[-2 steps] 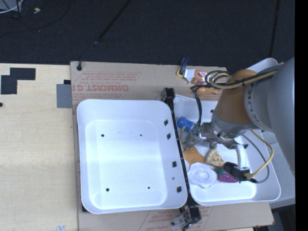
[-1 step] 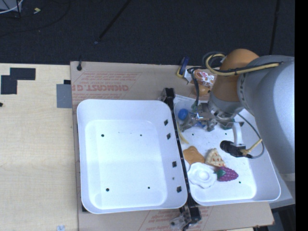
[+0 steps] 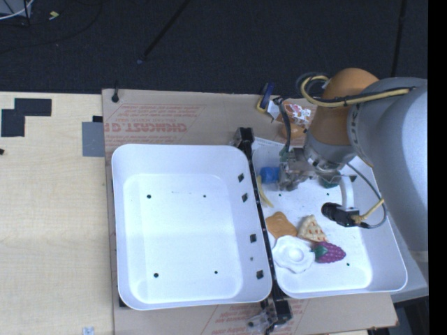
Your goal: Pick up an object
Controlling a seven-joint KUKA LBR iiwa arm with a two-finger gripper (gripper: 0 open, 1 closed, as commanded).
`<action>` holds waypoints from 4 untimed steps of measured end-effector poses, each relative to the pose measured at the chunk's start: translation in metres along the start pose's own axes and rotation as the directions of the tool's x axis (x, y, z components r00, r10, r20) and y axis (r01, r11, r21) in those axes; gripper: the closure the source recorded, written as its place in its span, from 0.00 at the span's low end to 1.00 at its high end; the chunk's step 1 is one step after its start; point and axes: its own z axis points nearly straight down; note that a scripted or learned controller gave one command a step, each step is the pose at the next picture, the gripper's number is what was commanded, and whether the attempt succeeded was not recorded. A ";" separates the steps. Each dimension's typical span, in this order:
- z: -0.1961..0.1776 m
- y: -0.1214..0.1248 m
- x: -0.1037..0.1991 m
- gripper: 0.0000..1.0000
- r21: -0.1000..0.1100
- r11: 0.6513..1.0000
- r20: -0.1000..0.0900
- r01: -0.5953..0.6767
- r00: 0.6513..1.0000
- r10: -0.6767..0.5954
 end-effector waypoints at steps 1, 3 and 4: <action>-0.143 0.002 -0.063 1.00 -0.019 1.000 0.006 -0.008 1.000 0.008; -0.276 -0.002 -0.123 1.00 -0.003 1.000 0.002 -0.007 1.000 0.007; -0.178 -0.001 -0.039 1.00 0.007 1.000 -0.006 0.002 1.000 -0.002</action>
